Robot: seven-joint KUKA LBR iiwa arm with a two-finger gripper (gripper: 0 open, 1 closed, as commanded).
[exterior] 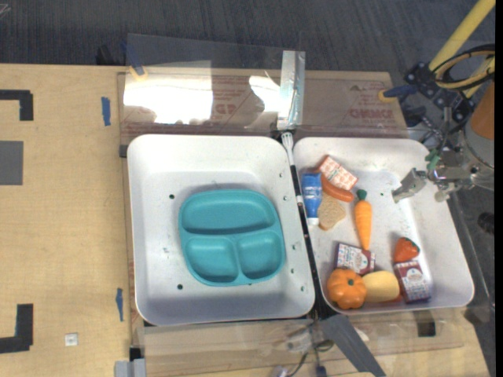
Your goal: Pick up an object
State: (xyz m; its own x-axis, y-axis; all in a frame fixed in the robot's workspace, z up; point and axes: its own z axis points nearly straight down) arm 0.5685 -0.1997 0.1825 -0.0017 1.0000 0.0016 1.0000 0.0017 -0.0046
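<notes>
Right now the arm [479,124] is reaching in from the right, its orange band showing at the frame's edge, and the gripper [420,181] hangs over the upper right part of the right bin [464,285], above bare white floor, with nothing between its fingers; whether those fingers are parted or closed I cannot tell from this angle. Below and to the left of it, the right bin holds the toy food: an orange carrot [362,220] lying roughly lengthwise in the middle, a blue tube [312,195] against the left wall, a tan slice of bread [332,214] just beside the tube, and a red-and-white packet [338,173] near the top. Down at the near end sit a small pumpkin [346,287], touching a yellow potato-like piece [381,286], with a dark red carton [354,256] just above them, a strawberry [405,249] and another carton [413,280] on the right. Over in the left bin [149,210], a teal divided plate [231,236] rests in the middle, three compartments, nothing in them. Open room: the right bin's upper right quarter, under the gripper, is bare, and white floor rings the teal plate on all sides. Yellow and black cables [460,45] crowd the top right corner.
</notes>
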